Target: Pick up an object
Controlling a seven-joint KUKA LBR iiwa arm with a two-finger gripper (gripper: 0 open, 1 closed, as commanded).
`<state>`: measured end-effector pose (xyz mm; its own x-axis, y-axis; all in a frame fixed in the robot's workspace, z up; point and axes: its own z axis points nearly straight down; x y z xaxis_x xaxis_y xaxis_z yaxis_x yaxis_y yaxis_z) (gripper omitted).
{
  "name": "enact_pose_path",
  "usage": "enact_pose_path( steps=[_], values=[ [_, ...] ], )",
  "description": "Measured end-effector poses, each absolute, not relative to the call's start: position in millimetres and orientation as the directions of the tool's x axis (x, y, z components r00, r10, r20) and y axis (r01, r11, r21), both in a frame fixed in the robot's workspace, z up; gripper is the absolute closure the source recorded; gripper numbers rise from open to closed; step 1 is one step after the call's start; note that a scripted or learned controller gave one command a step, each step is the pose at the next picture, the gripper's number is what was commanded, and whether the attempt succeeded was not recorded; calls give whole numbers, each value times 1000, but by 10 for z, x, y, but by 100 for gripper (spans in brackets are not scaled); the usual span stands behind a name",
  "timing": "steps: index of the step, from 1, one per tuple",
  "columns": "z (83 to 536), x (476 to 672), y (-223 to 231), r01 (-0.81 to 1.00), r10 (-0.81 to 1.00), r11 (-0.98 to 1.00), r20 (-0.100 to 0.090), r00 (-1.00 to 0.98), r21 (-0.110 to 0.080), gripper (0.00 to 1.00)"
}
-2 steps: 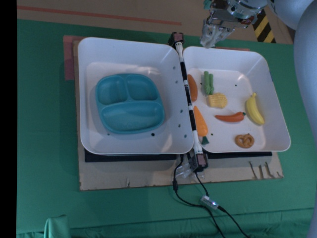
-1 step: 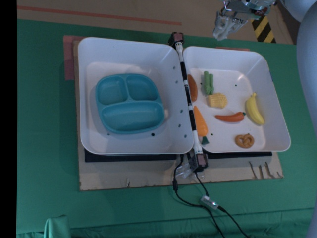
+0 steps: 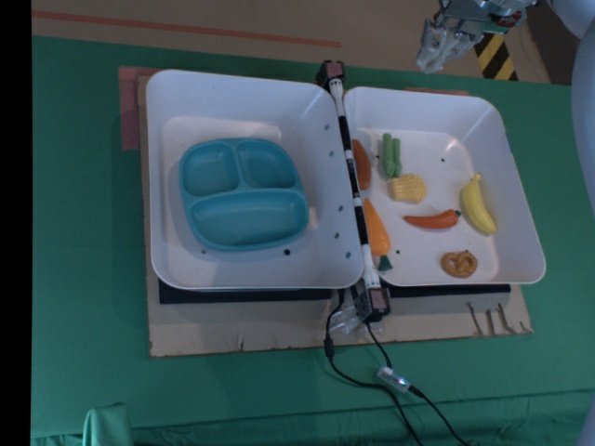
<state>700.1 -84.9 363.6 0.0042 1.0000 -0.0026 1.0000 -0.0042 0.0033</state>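
Note:
The right bin (image 3: pixel 516 249) holds several toy foods: a yellow banana (image 3: pixel 478 204), a red chili pepper (image 3: pixel 433 219), a pretzel (image 3: pixel 458 265), a corn piece (image 3: pixel 406 189), green beans (image 3: pixel 390 154), a hot dog (image 3: pixel 361 163) and a carrot (image 3: pixel 376 230) by the divider. My gripper (image 3: pixel 435 52) hangs high above the bin's far edge, at the top right of the view, well clear of all the food. Nothing shows between its fingers.
The left bin (image 3: pixel 167 249) carries a teal divided plate (image 3: pixel 244 193). A black-and-white divider bar (image 3: pixel 353 189) runs between the bins. Cables (image 3: pixel 390 379) trail off the front of the cardboard base. Yellow-black hazard tape (image 3: pixel 493 52) lies behind the gripper.

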Motion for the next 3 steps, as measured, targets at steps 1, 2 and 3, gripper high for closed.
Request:
enact_pose_path(
  steps=[1, 2, 3],
  values=[
    [3720, 7000, -1182, 1000, 1000, -4, -3, 4, 4, 100],
    [3563, 6955, -933, 1000, 1000, -3, -2, 3, 0, 100],
    [3513, 6904, -602, 1000, 1000, -3, -1, 3, 0, 100]
  ],
)
